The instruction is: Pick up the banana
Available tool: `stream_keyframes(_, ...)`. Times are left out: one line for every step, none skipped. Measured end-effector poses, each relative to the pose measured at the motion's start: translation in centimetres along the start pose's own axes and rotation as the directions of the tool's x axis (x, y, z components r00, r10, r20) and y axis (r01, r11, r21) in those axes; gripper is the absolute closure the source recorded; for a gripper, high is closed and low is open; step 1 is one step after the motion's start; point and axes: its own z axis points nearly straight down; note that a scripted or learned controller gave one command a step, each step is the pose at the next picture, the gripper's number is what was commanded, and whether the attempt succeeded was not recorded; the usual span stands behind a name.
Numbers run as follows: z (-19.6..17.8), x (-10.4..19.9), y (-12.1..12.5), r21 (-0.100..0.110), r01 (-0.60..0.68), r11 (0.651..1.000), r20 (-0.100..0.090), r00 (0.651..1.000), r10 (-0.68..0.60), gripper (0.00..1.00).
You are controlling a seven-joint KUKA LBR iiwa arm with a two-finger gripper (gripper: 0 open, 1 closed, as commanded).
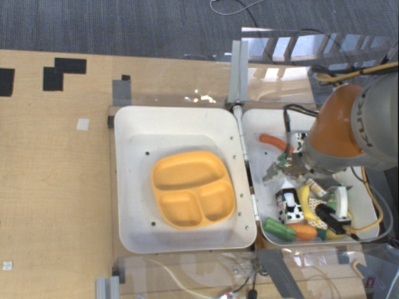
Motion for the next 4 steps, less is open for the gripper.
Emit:
stream_keyframes(-9.6,-2.7,-4.2,0.018,-0.414,0.91,0.009,0.91,0.414,0.0)
stream_keyframes(-0.2,-6.0,-5.1,0.017,-0.457,0.889,0.01,0.889,0.457,0.0)
stream_keyframes(-1.2,-6.0,-4.9,0.014,-0.455,0.891,0.008,0.891,0.455,1.0)
stream_keyframes(-8.6,4.2,2.6,0.02,-0.399,0.917,0.007,0.917,0.399,1.0)
